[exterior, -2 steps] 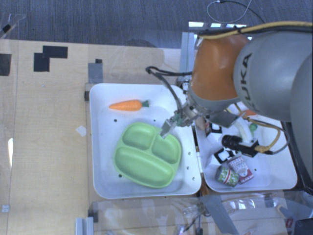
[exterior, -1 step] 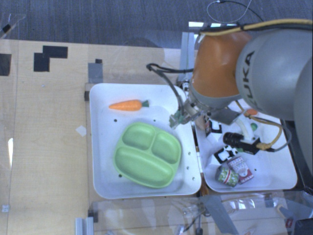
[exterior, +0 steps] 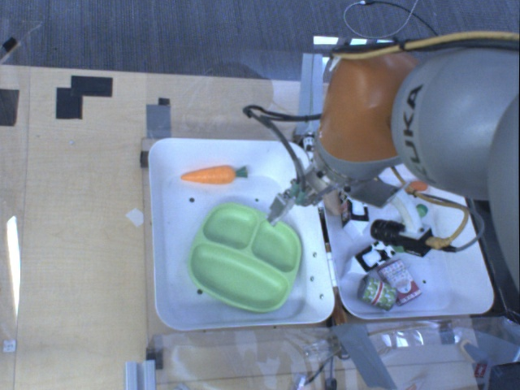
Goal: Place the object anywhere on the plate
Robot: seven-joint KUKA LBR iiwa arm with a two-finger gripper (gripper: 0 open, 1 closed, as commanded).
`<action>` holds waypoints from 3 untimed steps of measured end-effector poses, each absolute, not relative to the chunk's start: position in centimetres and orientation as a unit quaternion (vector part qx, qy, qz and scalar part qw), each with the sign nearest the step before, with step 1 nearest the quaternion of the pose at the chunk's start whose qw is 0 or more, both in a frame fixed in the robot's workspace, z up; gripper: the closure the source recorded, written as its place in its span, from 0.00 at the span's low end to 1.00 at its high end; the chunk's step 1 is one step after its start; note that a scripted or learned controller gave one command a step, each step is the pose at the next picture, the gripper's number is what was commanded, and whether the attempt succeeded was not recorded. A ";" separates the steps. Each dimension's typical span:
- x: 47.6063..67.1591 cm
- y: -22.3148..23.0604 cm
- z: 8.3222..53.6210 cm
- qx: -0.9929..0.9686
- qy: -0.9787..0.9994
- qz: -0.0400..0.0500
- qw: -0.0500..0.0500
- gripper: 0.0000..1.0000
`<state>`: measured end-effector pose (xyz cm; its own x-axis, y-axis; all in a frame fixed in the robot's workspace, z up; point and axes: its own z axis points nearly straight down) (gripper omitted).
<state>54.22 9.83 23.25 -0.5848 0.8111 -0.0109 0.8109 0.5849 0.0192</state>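
I'm hovering gripper at plate rim; carrot lying crosswise up-left; can't tell grip state.

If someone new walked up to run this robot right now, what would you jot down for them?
Gripper: over the upper right edge of the green plate in the left bin; nothing seen between its fingers.
Toy carrot: on the bin floor behind the plate, apart from it.
Right bin: holds a small printed packet and other items.
Done: nothing on the plate yet.
Left: pick an object, likely the carrot, and set it on the plate.
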 end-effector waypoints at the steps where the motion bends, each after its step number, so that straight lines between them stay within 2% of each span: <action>1: 54.5 9.8 24.1 0.455 0.891 0.007 0.011 1.00; 2: 54.5 9.8 24.1 0.455 0.891 0.007 0.011 0.00; 3: 54.8 9.8 25.0 0.453 0.891 0.008 0.014 1.00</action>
